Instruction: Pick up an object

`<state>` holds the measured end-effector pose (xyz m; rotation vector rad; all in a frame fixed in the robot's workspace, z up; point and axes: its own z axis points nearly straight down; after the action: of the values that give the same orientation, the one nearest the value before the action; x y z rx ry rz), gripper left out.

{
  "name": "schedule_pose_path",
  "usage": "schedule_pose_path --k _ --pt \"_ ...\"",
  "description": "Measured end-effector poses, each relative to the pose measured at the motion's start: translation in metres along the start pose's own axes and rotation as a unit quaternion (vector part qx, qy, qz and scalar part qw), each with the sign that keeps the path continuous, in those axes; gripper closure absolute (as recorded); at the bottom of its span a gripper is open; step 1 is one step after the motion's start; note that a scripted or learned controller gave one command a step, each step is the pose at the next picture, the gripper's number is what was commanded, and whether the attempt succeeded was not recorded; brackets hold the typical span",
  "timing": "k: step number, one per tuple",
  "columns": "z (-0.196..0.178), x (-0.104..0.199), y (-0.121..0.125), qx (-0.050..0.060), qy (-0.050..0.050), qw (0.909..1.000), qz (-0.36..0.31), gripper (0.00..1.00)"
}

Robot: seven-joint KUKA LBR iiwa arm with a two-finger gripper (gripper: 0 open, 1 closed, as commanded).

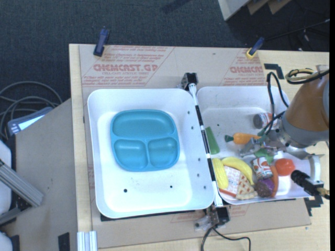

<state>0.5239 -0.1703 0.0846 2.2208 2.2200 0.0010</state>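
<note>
Two white bins side by side on a bench, seen from above at a slant. The left bin (104,156) holds a blue tray (145,139) with three compartments, lying flat near its centre. The right bin (230,101) holds a crowd of toy foods along its near side: a green stick (211,140) against the left wall, corn (220,174) and a banana (238,167) just beside each other, a pizza slice (244,186) touching the banana's near side, a purple piece (265,186) next to the slice, a red-labelled can (261,167) behind it, and a tomato (284,166) at the right. A carrot (244,138) lies farther back, apart from the heap; a grey can (260,120) lies on its side behind it. The arm (310,114) enters from the right and covers the bin's right wall. The gripper (263,146) sits low between carrot and red-labelled can, amid greenish pieces that blur with it; whether its claw is apart or together cannot be told.
</note>
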Motion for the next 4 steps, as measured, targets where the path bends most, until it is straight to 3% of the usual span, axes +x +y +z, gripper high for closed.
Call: schedule_pose_path --k 1,2,3,4 --pt "-0.037 -0.047 0.059 -0.001 -0.001 1.0000 0.000 0.00" --pt "0.000 -0.021 0.105 0.000 0.000 1.0000 -0.001 0.00" --pt "0.000 -0.015 0.143 0.000 0.000 1.0000 -0.001 0.00" --pt "-0.011 -0.015 0.144 -0.002 -0.002 1.0000 -0.001 1.00"
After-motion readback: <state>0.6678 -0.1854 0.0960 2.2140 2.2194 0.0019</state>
